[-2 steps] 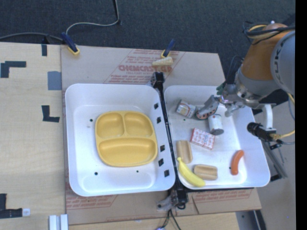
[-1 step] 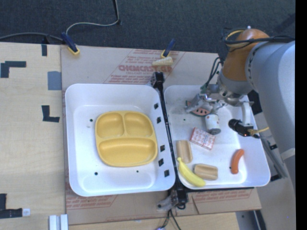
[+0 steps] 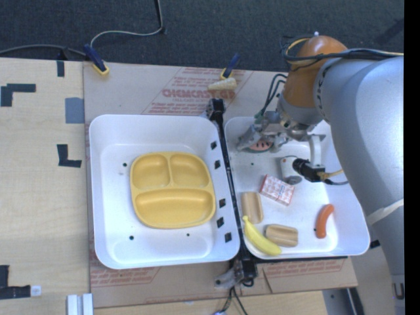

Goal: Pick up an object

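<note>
My grey arm (image 3: 367, 117) reaches in from the right, orange band (image 3: 308, 71) above the wrist, my gripper (image 3: 252, 142) hanging low, pointing left.

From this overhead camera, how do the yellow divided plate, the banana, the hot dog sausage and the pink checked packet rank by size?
Largest to smallest, as seen:
1. Yellow divided plate, by far.
2. Banana.
3. Pink checked packet and hot dog sausage look too alike in size to rank.

Faint red "CHEMCAST", seemingly, on cardboard (image 3: 172, 89)
</note>
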`<action>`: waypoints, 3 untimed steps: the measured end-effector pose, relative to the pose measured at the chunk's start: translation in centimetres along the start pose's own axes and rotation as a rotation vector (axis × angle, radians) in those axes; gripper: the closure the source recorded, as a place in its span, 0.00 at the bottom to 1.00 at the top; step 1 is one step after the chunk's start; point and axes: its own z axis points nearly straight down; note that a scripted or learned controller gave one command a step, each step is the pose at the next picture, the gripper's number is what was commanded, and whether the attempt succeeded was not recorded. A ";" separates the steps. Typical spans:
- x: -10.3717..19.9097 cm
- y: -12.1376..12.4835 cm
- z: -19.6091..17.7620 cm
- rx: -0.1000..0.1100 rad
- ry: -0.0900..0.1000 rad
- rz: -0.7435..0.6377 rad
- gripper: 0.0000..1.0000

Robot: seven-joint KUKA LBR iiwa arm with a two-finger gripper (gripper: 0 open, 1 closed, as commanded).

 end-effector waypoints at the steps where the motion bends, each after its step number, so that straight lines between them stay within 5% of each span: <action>1: 0.0 0.0 -0.9 -0.001 -0.002 -0.001 1.00; 2: 7.7 -3.5 -9.8 0.002 0.002 -0.001 1.00; 3: 10.5 -9.2 -14.4 0.003 0.002 0.000 1.00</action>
